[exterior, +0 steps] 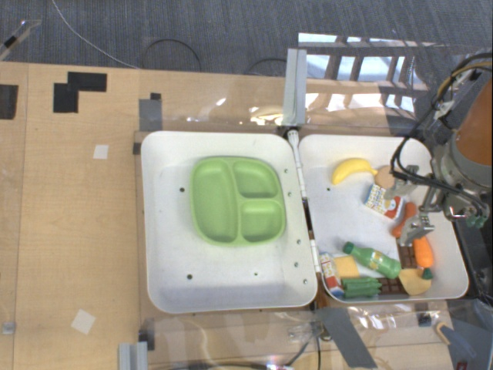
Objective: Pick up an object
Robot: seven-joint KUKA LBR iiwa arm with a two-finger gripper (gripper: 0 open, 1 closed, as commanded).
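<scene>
My gripper [418,227] hangs low over the right side of the right bin [339,222], on the grey arm coming in from the right. It is just above an orange carrot [424,252] and beside a red-orange stick-shaped item [401,216]. Nothing can be seen held in it. Further left lie a yellow banana [353,169] and a small white and blue carton [377,199]. A green bottle [373,260] lies on its side near the bin's front.
The left bin [166,268] holds a green divided plate [236,200]. Along the right bin's front edge are a yellow block [347,267], a dark green item [360,287], a tan wedge [417,282] and a small red and white pack [328,269]. A metal divider [302,199] separates the bins.
</scene>
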